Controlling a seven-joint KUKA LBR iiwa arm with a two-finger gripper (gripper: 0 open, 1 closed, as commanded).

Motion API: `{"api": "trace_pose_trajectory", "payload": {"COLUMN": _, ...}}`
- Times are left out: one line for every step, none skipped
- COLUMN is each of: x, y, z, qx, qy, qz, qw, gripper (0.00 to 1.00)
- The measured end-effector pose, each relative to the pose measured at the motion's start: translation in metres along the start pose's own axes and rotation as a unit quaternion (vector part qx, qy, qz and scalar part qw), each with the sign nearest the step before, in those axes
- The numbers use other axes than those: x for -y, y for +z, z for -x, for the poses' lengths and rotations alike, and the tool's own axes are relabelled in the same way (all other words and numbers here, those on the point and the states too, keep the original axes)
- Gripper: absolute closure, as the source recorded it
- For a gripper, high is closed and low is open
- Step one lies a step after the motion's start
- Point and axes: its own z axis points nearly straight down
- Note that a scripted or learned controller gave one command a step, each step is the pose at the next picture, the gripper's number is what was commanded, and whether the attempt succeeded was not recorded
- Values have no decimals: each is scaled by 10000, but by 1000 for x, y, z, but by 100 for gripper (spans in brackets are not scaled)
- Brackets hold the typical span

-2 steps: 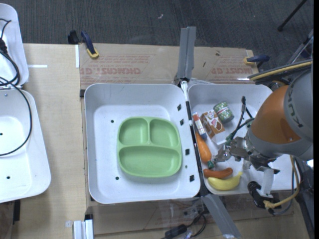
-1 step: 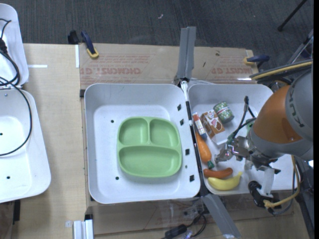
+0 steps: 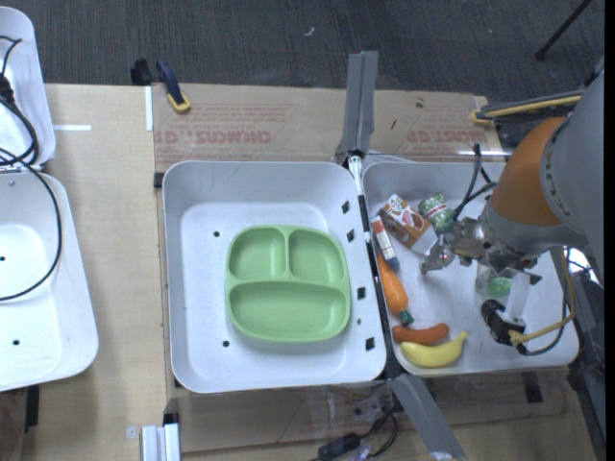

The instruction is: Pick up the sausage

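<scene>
One sausage point(image 3: 421, 333) at the bin's point(image 3: 480, 368) near edge, claw point(image 3: 435, 260) (grip unclear) well apart.

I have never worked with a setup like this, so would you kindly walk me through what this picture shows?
One camera, fixed above the bench, looks down at a slant. The grey machine with the orange band is a robot arm, reaching in from the right. Its gripper, a two-finger claw, hovers over the right bin and holds nothing that I can see. That bin contains toy food: a sausage, a banana, a carrot, a marker-like stick, a small carton and a green can. The left bin holds a green divided plate. The arm is meant to pick up the sausage.
</scene>
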Motion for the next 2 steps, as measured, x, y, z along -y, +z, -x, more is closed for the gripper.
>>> {"api": "trace_pose_trajectory", "payload": {"x": 63, "y": 0, "z": -5, "qx": -6, "qy": -231, "qz": 1, "qw": 9997, "gripper": 0}}
{"api": "trace_pose_trajectory", "payload": {"x": 71, "y": 0, "z": -3, "qx": -8, "qy": -92, "qz": -8, "qw": 10000, "gripper": 0}}
